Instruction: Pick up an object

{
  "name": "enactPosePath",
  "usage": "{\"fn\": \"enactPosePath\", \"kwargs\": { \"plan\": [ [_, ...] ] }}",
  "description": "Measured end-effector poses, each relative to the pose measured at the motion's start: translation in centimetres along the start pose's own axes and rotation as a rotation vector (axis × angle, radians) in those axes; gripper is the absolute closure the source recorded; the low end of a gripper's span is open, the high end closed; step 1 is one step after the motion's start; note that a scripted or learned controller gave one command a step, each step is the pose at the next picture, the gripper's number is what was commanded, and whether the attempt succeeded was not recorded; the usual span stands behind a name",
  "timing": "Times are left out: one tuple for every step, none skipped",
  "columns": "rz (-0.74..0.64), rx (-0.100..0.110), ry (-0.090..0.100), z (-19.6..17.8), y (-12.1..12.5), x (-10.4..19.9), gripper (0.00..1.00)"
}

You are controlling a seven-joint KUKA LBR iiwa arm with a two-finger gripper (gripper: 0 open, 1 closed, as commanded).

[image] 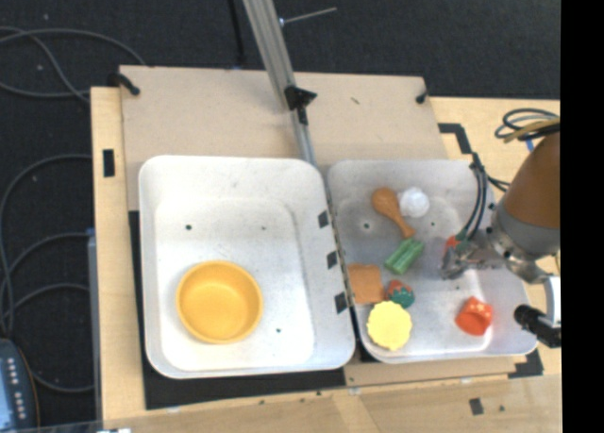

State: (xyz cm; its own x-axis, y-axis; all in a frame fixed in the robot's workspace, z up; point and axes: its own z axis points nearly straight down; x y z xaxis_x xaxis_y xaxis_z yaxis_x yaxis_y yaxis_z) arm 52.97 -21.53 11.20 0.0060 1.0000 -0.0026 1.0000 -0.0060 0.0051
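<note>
Camera view puts your gripper (460,257) low over the right white bin (429,174), mid-right of frame; can't tell its state, nothing seen pinched. Risk: it shoves the green block (404,257) or red toy (474,316) vs grabbing. Count: 1 tan wooden drumstick (391,209), 1 white ball (413,202), 1 yellow disc (389,325), 1 yellow bowl (219,301), 2 bins.

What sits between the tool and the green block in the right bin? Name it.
Nothing visible does. The tool hangs over the right bin, and the green block lies just to its left in the camera view, with bare bin floor between them. The wooden drumstick lies farther up.
</note>
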Motion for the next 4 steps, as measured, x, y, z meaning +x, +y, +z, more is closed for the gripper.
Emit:
{"fn": "enactPosePath", "kwargs": {
  "plan": [
    [-0.01,-0.002,0.0,-5.4,1.2,0.2,1.0],
    [-0.011,-0.002,0.0,-10.0,2.0,0.3,1.0],
    [-0.011,-0.002,0.0,-14.6,2.7,0.6,1.0],
    [-0.011,-0.001,0.0,-19.0,2.8,0.5,1.0]
  ]
}}
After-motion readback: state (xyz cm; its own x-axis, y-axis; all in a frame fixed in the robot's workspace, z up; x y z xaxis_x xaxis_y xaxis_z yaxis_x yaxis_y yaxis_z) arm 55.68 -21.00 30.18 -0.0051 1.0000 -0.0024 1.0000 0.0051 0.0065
